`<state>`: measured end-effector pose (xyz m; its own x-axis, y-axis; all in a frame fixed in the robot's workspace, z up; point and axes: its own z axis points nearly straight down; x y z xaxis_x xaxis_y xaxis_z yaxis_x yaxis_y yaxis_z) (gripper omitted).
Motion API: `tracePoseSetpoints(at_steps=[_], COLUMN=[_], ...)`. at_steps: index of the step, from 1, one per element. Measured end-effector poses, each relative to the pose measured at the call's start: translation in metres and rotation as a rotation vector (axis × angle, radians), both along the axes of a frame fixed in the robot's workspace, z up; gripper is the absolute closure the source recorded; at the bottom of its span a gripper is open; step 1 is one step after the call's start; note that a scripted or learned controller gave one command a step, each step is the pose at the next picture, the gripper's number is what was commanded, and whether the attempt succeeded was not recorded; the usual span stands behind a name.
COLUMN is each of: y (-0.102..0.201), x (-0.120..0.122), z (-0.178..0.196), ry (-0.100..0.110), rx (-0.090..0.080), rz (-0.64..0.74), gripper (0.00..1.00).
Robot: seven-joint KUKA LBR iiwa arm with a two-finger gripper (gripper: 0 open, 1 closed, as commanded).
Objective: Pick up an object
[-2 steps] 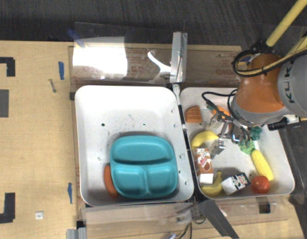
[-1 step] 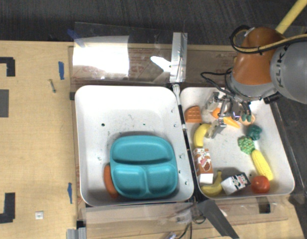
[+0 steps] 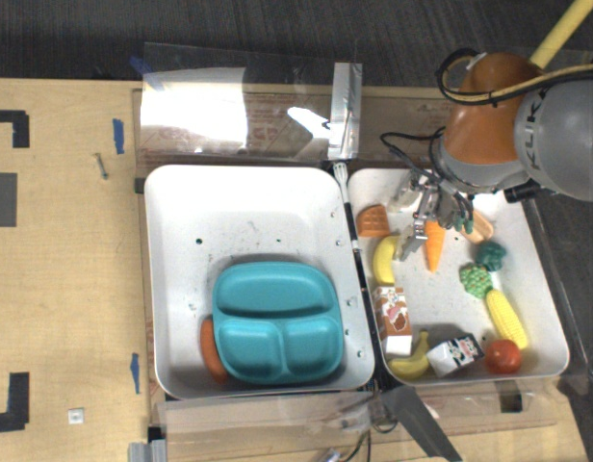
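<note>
Camera view looks down on two shallow white bins side by side on a wooden bench. Left bin (image 3: 171, 258), near the frame's centre, carries a teal divided tray (image 3: 275, 320) lying in its lower half, with an orange object (image 3: 209, 346) tucked partly under the tray's left edge.

Right bin (image 3: 547, 296) holds a scatter of toy food. A piece of bread (image 3: 373, 221) sits in its upper left corner by the shared rim, and a yellow banana (image 3: 384, 259) lies just below it. Under the banana is a small brown-and-white carton (image 3: 394, 312), then a second banana (image 3: 409, 362) along the bottom wall, touching a black-and-white carton (image 3: 453, 353). A red tomato (image 3: 503, 355) sits at the lower right, an ear of corn (image 3: 505, 317) above it, and two green broccoli pieces (image 3: 480, 272) near the middle right.

The grey arm with its orange band (image 3: 489, 104) reaches in from the upper right of the frame. Its gripper (image 3: 430, 224) hangs over the upper part of the right bin. An orange carrot (image 3: 433, 243) points downward directly under the fingers, with its top between them, so the gripper appears to be pinching the carrot's upper end. A pale peach-coloured piece (image 3: 481, 225) lies just to the gripper's right.
</note>
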<state>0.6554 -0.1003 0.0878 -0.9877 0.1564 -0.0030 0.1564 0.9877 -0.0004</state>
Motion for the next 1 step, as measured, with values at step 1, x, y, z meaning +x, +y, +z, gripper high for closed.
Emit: tracePoseSetpoints(at_steps=[1], y=[0.0007], x=[0.0029], z=[0.0140], ry=[-0.011], rx=[0.000], rz=[0.001], gripper=[1.00])
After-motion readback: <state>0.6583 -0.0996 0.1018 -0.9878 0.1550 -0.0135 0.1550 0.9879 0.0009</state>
